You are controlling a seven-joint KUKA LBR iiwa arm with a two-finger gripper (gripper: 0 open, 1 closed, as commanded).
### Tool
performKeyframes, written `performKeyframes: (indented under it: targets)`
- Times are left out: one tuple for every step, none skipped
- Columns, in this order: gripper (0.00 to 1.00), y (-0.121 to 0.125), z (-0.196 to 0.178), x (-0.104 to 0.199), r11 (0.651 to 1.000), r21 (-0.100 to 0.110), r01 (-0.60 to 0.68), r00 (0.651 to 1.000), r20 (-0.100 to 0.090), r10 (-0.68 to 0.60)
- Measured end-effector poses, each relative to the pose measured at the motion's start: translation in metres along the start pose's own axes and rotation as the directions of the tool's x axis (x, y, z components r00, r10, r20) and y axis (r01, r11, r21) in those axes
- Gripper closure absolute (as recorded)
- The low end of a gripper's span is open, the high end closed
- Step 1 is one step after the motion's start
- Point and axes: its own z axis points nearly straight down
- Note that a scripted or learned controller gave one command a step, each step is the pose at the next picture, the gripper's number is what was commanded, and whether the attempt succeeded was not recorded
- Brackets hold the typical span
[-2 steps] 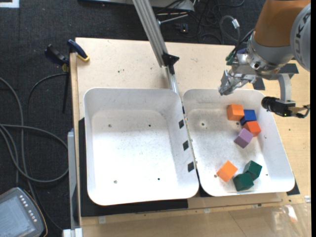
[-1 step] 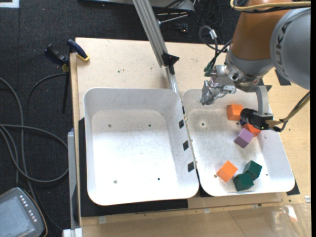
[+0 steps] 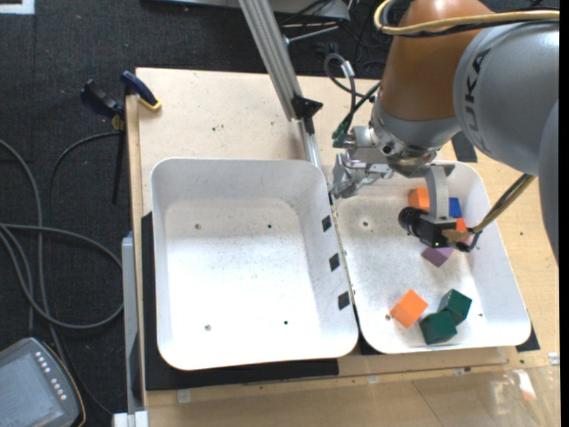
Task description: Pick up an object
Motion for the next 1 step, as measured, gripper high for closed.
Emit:
performKeyframes:
  targets:
    - [1.00,-0.0125,0.0206,0.0566,1.000,0.002,0.000,1.000,0.000,0.000]
